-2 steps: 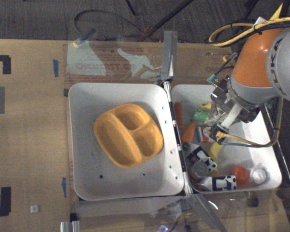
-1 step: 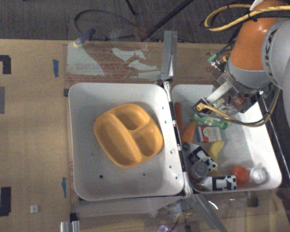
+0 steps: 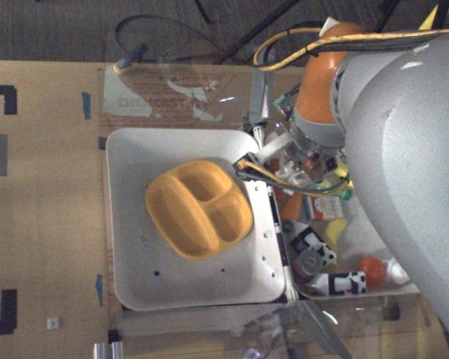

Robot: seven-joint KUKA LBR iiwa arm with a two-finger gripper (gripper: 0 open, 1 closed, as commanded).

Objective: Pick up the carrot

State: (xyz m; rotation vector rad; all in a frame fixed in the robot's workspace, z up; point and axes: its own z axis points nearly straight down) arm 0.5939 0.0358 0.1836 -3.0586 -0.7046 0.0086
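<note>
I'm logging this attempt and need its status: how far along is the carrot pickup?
Nothing looks done yet. The arm reaches over the right bin, with the gripper low among the cluttered items. An orange piece just below it may be the carrot, but I can't confirm a grasp. Grasping and lifting remain. The yellow divided plate sits in the left bin.

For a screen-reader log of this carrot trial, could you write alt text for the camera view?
Overhead slanted view: the grey arm reaches from the right, its gripper low over the cluttered right bin of small toys. The left bin holds a divided orange plate.
</note>
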